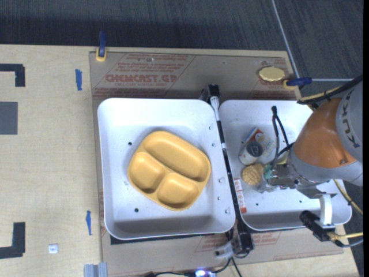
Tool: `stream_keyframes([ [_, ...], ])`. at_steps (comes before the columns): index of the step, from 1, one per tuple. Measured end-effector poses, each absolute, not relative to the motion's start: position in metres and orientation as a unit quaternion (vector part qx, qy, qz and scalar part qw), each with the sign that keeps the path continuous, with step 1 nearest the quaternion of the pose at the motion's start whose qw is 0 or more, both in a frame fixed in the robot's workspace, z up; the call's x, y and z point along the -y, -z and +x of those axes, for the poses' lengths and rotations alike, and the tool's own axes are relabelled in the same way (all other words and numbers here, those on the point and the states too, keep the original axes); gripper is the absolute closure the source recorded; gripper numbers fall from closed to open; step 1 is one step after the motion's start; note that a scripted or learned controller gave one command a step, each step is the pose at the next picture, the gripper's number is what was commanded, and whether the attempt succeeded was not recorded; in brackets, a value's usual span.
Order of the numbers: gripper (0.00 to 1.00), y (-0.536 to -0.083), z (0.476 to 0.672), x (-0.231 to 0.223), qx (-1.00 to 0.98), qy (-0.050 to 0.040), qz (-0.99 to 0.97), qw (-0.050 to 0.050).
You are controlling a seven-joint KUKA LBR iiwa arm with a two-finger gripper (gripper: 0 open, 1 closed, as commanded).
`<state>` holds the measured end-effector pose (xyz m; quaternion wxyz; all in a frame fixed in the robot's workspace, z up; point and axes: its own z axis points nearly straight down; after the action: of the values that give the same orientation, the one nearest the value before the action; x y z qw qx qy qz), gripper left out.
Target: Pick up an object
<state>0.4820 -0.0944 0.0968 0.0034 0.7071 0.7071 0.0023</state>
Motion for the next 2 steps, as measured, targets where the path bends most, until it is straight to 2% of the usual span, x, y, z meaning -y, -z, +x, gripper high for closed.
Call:
stream_keyframes([
  [1,0.00,-0.097,0.482,0.094,-0.707,-0.0022,0.707,0.003],
  [2,0.00,-0.086,0.480,0.100,-0.707,-0.0010,0.707,-0.001],
])
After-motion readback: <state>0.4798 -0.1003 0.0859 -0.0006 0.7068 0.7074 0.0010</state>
